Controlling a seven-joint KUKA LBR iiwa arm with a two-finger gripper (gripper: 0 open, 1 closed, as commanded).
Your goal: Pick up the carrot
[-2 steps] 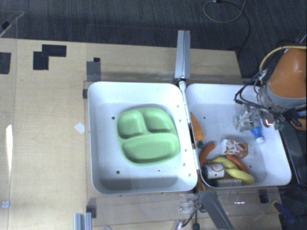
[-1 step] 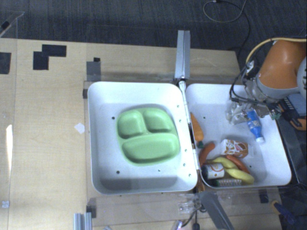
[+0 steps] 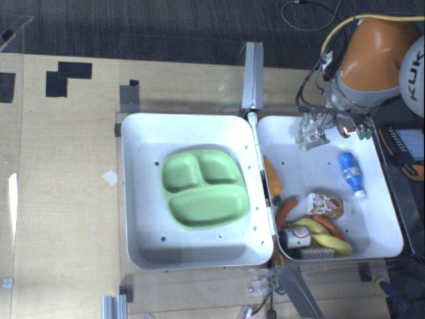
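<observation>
Camera view | carrot [image 3: 271, 177]: slim tapered orange | gripper [image 3: 312, 135]: bare metal

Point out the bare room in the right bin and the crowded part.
Bare floor lies mid-bin in the right bin, between the carrot, the hand and the blue bottle. The near corner is crowded: banana, packet, can.

**My arm, as seen from above**

My wrist [image 3: 375, 58] is a rounded orange dome, with pale grey casing beside it that bears dark lettering. Black and white cables [image 3: 319, 65] loop around its side. Below hangs my gripper [image 3: 312, 133], a small cluster of silvery metal parts with dark fittings alongside.
</observation>
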